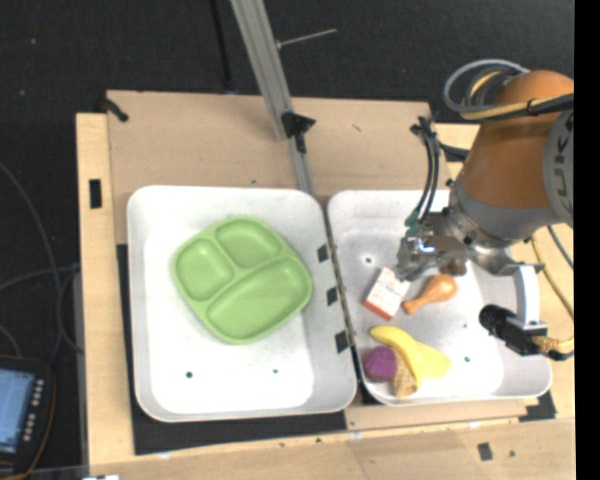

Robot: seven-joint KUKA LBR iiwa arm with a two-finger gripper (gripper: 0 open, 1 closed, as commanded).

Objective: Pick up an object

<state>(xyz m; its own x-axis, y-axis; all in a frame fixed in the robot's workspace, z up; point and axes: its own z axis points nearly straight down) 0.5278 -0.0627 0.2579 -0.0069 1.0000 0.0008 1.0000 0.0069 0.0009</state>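
Counting one carton [385,292], one banana [412,349], perhaps one plum [380,364].

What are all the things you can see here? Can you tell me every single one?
divided plate: one, green, three compartments, lying in the left bin
left bin: one, white, shallow, on the left of the bench
right bin: one, white, shallow, beside the left bin
small box: one, white with red, middle of the right bin
toy drumstick: one, orange-brown, right beside the box
toy banana: one, yellow, near the front edge of the right bin
round toy: one, purple, touching the banana's left side
bench: one, tan board under both bins
metal pole: one, grey, slanting down behind the bins
arm: one, grey with orange, over the right bin
jaws: one pair, just above the box
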